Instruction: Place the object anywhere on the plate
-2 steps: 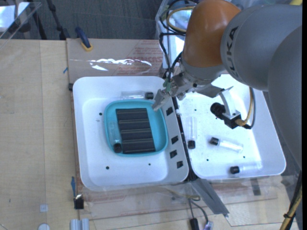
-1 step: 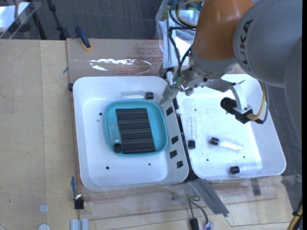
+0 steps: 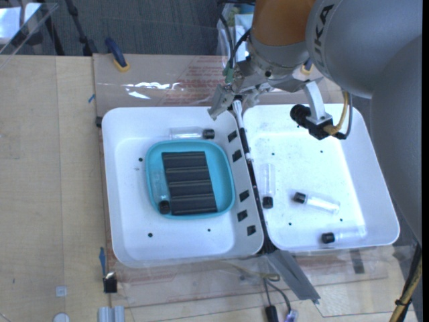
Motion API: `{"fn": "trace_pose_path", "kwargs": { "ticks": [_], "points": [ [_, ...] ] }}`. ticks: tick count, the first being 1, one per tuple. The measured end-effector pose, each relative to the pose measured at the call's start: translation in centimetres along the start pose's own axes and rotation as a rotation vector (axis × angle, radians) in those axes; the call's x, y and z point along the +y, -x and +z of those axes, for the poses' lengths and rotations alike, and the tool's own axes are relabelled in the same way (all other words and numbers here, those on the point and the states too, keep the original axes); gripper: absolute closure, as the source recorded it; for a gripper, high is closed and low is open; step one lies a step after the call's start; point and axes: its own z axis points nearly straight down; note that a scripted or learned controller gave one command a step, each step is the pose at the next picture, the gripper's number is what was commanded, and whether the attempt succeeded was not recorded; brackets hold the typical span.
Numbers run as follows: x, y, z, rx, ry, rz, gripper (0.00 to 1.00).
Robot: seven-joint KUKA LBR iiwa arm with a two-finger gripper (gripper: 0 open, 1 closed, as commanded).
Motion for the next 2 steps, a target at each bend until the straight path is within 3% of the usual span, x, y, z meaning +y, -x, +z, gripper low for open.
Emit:
{"fn": "trace_pose_path", "kwargs": {
  "ticks": [1,2],
  "points": [
    [0.8,-2.7,-16.8,0.0,0.0,0.067,0.0],
    [-0.2,-10.7,-7.2,0.001,-0.004,0.068,0.0]
  ]
}}
